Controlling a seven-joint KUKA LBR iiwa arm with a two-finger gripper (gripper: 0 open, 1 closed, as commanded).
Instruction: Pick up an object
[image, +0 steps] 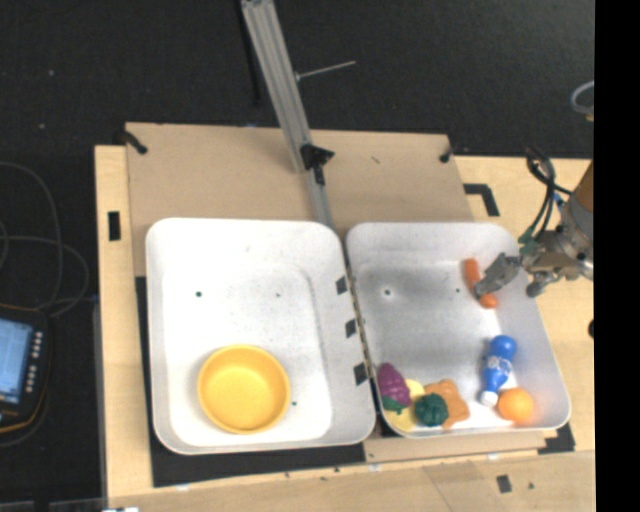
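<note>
Nearest the camera, a yellow bowl is sitting in the left bin. Toys are crowding the right bin's front edge, among them an orange ball. Farther back, the tool is spreading its fingers open beside an orange carrot-like piece.
</note>
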